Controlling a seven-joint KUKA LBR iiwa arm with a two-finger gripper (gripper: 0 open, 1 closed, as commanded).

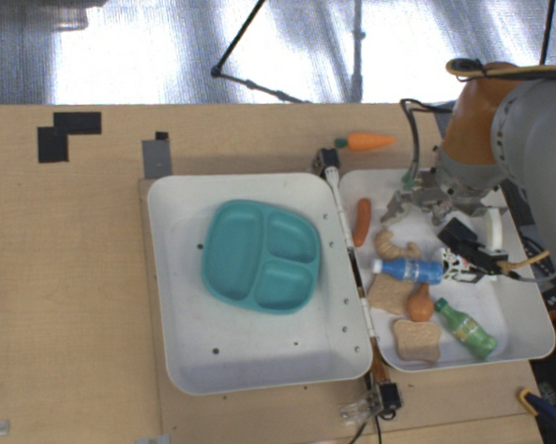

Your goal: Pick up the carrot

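The orange tapered carrot (371,142) lies untouched on the tabletop (65,276) just beyond the right white bin (530,346), while the tool (401,199) hovers inside that bin, spread and holding nothing, so the pick remains.

You are looking down on two white bins, and the right bin (539,341) is your landmark. The carrot (371,142) lies outside it on the wooden bench, just beyond its far left corner. Inside it, near its left wall, lies a sausage (361,222). Toward its middle sit a blue bottle (410,270), a croissant (393,247) just above that, and an orange pear-shaped piece (419,303) below. A slice of bread (417,340) and a green bottle (467,328) lie near its front edge. The gripper (410,202) hangs over its far half, on the grey arm (527,140) entering from the right. The left bin (187,353) beside it holds a teal divided plate (260,256).
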